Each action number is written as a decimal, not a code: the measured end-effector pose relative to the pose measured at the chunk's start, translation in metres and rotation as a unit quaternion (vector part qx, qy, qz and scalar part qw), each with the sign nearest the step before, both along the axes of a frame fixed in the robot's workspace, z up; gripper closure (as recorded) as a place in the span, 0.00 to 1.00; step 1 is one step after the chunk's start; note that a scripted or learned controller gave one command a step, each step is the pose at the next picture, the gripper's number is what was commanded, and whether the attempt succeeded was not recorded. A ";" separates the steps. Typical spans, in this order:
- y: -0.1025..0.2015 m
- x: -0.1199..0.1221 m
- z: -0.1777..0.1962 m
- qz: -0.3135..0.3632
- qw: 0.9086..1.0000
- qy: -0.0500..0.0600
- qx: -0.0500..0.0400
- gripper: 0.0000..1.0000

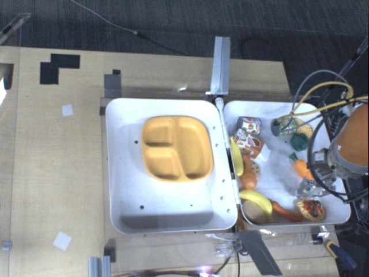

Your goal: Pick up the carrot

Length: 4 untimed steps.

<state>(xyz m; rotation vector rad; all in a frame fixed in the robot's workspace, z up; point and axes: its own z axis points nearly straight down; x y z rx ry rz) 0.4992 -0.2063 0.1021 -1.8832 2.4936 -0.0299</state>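
I see open white floor mid-frame in the right bin (344,217), between the packets (249,136) at its upper left and the carrot (301,167). The banana (255,199) and cables (320,108) crowd its lower and upper right edges.

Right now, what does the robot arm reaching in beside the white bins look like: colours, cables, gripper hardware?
The grey arm with its orange band is rounded and bulky at the wrist. Black and yellow cables loop out around it in wide arcs over the right-hand shallow white bin. Below the wrist sits a small metallic gripper, silvery and angular; its details are too small to make out.
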 end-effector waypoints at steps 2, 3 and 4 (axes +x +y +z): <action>0.007 0.076 -0.013 0.175 0.985 0.007 -0.001 1.00; 0.010 0.027 -0.012 0.236 0.972 0.006 -0.003 1.00; 0.039 0.019 0.002 0.374 0.927 0.009 -0.002 1.00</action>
